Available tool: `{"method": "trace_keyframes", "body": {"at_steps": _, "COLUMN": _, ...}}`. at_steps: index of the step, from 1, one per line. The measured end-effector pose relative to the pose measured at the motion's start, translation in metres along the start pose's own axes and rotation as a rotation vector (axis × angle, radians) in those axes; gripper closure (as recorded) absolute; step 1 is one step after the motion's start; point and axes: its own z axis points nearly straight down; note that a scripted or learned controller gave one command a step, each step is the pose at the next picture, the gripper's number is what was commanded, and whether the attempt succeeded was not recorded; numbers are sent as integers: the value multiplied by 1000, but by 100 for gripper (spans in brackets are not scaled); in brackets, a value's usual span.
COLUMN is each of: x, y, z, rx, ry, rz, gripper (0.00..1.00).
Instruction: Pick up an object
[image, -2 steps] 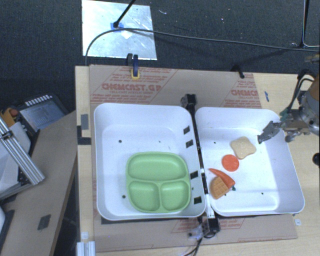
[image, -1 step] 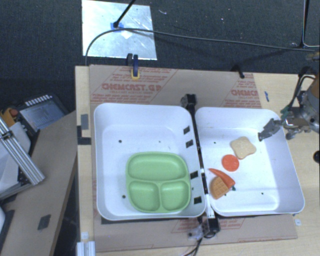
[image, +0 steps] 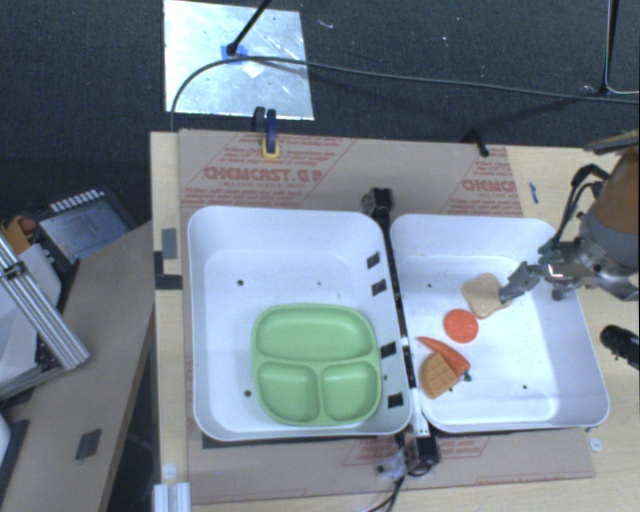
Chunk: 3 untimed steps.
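Note:
In the right bin (image: 560, 400) lie a tan bread-like piece (image: 482, 294), a round red-orange slice (image: 460, 324), a curved red pepper-like piece (image: 444, 349) and an orange waffle-like piece (image: 438, 375). The arm comes in from the right edge. Its gripper (image: 516, 284) hangs low over the right bin, with its dark fingertips right beside the tan piece's right edge. I cannot tell whether it touches the piece.
The left bin (image: 215, 250) holds a green three-part plate (image: 314, 362). Black clips (image: 380, 205) join the bins along the middle wall. Cardboard (image: 300, 165) lies under both bins, and cables run across the back.

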Motion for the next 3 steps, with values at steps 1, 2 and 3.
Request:
{"method": "trace_keyframes", "body": {"at_steps": 1, "x": 1, "y": 8, "z": 46, "rx": -1, "ry": 0, "rz": -1, "gripper": 0}}
{"method": "trace_keyframes", "body": {"at_steps": 2, "x": -2, "y": 15, "z": 104, "rx": -6, "ry": -1, "rz": 1, "gripper": 0}}
{"method": "trace_keyframes", "body": {"at_steps": 3, "x": -2, "y": 16, "z": 92, "rx": -10, "ry": -3, "rz": 0, "gripper": 100}}
